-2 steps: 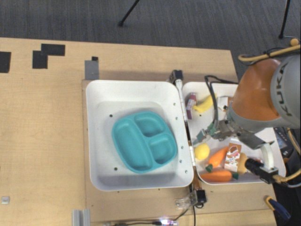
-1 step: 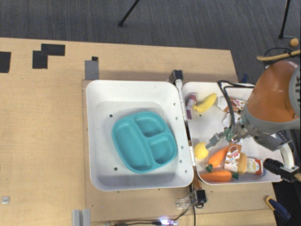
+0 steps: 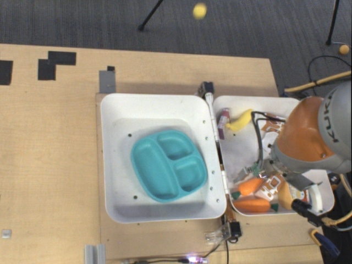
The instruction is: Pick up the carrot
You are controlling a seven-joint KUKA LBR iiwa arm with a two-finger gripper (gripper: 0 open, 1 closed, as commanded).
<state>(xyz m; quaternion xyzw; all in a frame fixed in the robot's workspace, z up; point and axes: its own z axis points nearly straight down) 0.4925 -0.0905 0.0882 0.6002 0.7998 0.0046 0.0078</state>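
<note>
On the desk (image 3: 55,164), the right bin (image 3: 242,147) holds an orange carrot (image 3: 248,187) with a green end beside the gripper (image 3: 269,181), whose grip cannot be told.

orange carrot (image 3: 250,187), teal divided plate (image 3: 168,164), white bins (image 3: 118,202), yellow banana (image 3: 240,122)

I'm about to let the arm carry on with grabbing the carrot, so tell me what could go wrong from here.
Two orange pieces lie close together in the right bin: one by the gripper and another below it, so it may take the wrong one. They sit near the bin's left wall, which could block a finger. The banana and cables crowd that bin, so lifting might snag something.
</note>
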